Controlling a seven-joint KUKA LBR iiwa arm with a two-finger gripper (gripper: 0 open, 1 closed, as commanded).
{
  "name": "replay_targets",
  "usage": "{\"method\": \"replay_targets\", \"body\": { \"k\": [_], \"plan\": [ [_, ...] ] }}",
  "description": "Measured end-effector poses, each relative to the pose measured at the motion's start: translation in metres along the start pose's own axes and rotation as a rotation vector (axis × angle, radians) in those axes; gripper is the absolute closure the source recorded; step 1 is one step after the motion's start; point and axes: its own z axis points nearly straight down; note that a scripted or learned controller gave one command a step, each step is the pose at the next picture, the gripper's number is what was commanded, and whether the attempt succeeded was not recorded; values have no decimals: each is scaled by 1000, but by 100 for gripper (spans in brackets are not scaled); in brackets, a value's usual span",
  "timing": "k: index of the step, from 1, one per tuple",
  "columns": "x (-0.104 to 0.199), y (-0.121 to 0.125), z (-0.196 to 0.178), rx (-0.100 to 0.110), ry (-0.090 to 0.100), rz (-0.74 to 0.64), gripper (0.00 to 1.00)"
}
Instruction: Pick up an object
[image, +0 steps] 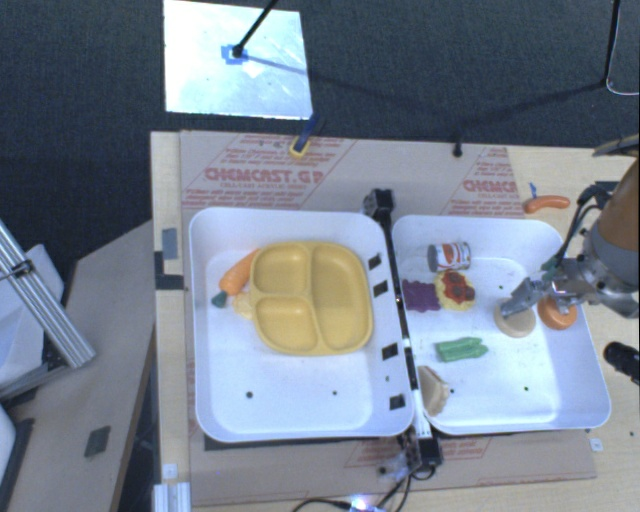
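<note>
The right bin (560, 400) holds several small toy foods: a tin can (449, 256) lying on its side, a purple grape bunch (420, 296), a yellow piece topped with red (456, 288), a green pea pod (461, 349), a tan wedge (433, 388), a beige round piece (517, 322) and an orange piece (557, 314). My gripper (532, 296) hangs over the bin's right side, just above the beige round piece, with the orange piece beside it. Nothing is visibly held.
The left bin (215, 400) bears a yellow divided plate (310, 298) with a carrot (237, 272) at its left rim. An orange item (545, 204) lies on the bench behind the right bin. A black divider with clips (392, 300) runs between the bins.
</note>
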Motion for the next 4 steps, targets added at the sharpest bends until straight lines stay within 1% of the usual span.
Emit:
{"method": "replay_targets", "body": {
  "k": [1,2,3,4],
  "plan": [
    [0,3,-6,-11,-3,-3,0],
    [-9,-1,44,-8,-2,0,0],
    [-10,3,76,-23,-8,-1,0],
    [-10,2,69,-18,-6,-1,100]
  ]
}}
